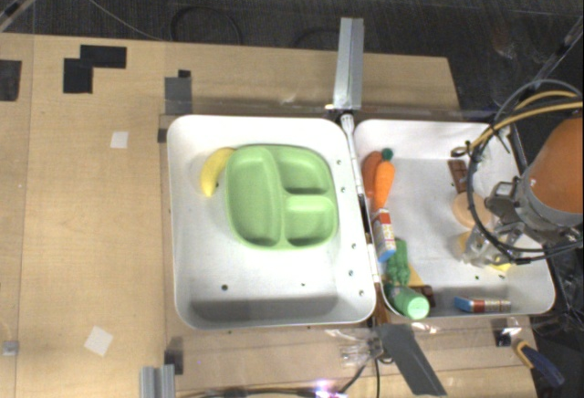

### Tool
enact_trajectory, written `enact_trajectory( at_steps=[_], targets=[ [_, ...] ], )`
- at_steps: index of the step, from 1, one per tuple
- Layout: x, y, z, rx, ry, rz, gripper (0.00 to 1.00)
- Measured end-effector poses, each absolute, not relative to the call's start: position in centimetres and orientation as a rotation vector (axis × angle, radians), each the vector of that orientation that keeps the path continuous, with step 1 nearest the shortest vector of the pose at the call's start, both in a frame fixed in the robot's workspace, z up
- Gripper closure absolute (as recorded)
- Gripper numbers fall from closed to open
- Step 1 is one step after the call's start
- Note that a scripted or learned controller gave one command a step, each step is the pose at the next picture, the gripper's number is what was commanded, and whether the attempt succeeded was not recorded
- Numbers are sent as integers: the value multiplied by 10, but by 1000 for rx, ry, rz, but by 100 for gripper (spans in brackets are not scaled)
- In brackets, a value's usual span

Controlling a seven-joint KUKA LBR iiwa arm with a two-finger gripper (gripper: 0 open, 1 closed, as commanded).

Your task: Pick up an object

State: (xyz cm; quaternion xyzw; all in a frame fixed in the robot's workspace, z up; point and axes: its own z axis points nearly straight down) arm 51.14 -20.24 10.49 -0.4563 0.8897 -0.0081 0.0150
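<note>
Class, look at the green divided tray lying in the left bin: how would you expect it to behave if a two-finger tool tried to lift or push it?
The green divided tray looks moulded and rigid, so probably stiff. It is wide and shallow, so likely light, and awkward to pinch except at the rim. Lying flat, it would probably slide, nudging the banana beside it.

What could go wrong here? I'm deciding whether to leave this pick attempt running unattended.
The carrot, tube and green bottle lie packed along the right bin's left wall, so a grab there may hit the wall or pinch two items. The arm's loose cables hang over that bin and could snag.
</note>
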Motion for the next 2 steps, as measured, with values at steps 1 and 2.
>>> enact_trajectory(
  at_steps=[1, 2],
  targets=[
    [511, -202, 104, -1420, 2769, -23, 0],
    [523, -205, 90, -1448, 2776, -11, 0]
  ],
)
